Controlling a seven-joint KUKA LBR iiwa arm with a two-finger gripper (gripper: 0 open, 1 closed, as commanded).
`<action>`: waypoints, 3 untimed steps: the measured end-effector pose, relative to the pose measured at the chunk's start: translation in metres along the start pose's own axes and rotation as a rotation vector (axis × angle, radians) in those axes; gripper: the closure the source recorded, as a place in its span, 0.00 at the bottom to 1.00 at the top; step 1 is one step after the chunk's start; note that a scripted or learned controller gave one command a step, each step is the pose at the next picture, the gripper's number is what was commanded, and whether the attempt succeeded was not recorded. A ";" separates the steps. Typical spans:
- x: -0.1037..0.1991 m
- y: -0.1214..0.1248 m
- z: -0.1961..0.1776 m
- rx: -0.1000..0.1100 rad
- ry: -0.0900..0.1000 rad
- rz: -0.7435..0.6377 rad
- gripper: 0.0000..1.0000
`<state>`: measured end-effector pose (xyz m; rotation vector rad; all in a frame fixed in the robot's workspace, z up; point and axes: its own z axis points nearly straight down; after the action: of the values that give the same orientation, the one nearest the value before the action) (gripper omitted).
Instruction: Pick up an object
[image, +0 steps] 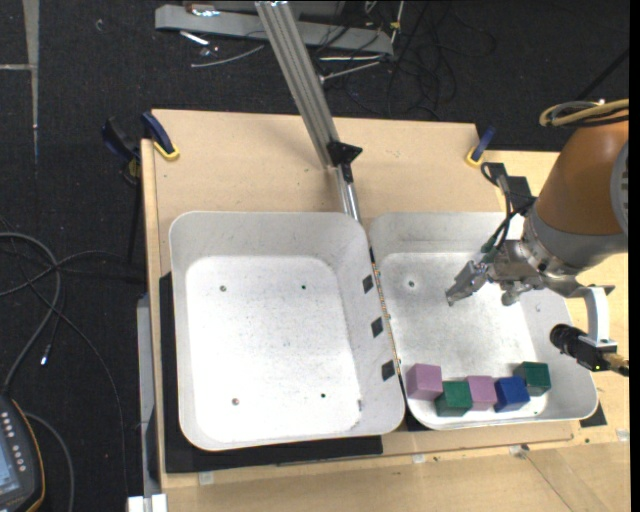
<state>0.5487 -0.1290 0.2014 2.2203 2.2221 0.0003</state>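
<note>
Along the right bin's (560, 405) near wall, five blocks (480, 390) line up sideways.

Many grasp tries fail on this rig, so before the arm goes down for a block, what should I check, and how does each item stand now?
1. Targets present: ok. Five blocks lie along the near wall of the right bin: purple block, dark green block, pink block, blue block, green block.
2. Gripper over a block: not ok. It sits over bare bin floor, farther back than the row.
3. Gripper carries nothing: ok.
4. Room around a target: not ok. The blocks are packed together near the wall.
5. Finger opening: cannot tell.
</note>
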 end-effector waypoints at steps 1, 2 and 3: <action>-0.065 -0.007 0.045 0.004 0.000 0.006 0.00; -0.095 0.062 0.109 -0.004 -0.001 -0.003 0.00; -0.094 0.122 0.105 -0.003 0.001 -0.003 0.00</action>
<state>0.6705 -0.2227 0.0962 2.2158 2.2252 0.0049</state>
